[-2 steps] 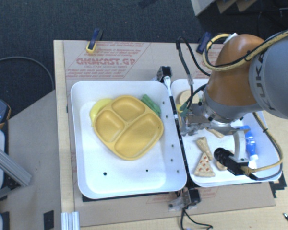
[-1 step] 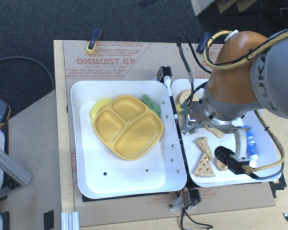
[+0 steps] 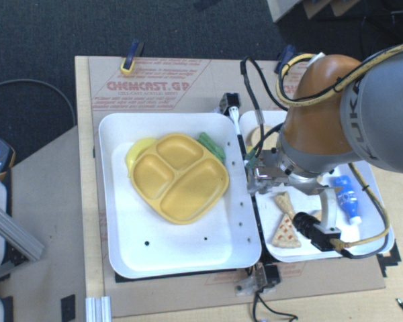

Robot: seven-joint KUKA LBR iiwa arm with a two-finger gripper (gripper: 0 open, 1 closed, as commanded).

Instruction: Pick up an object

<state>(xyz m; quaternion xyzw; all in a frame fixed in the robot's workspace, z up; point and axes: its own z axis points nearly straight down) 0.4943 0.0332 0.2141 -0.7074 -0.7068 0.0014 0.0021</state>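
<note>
Camera view looks down on a bench (image 3: 161,79) topped with a brown sheet printed in red, with dark carpet around it. Two white bins sit side by side. The left bin (image 3: 114,200) holds a yellow divided tray (image 3: 181,176). A pizza slice (image 3: 286,233) lies in the right bin (image 3: 302,252), by its near-left corner. Its long axis runs near to far, tip toward the bench's far edge, crust toward the near edge. A blue-and-white tube (image 3: 346,196) lies toward that bin's right edge. The tool (image 3: 265,178) hangs over the bin's left edge. Whether it is apart or together cannot be told.
</note>
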